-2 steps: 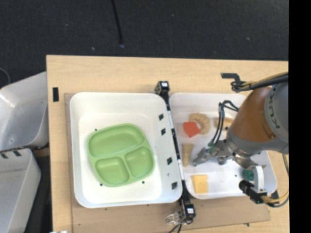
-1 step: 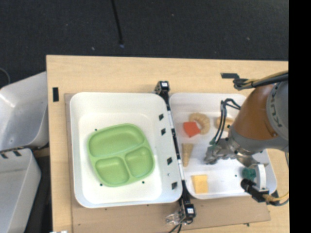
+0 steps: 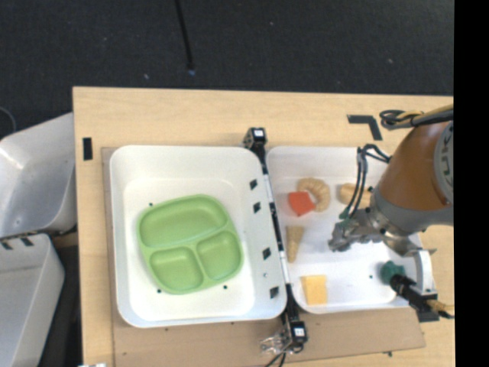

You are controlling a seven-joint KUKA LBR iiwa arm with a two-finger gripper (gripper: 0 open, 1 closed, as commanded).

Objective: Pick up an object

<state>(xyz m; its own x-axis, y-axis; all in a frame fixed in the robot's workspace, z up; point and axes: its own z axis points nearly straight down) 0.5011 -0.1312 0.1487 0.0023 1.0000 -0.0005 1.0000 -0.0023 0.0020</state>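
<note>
A: How do the gripper [image 3: 341,237] tips stand?
B: Too small and dark to tell.
A: The tan piece [image 3: 349,193] by the arm [image 3: 412,182]?
B: Partly hidden behind the arm; its shape is unclear. The arm itself is cut off at the right edge.
</note>
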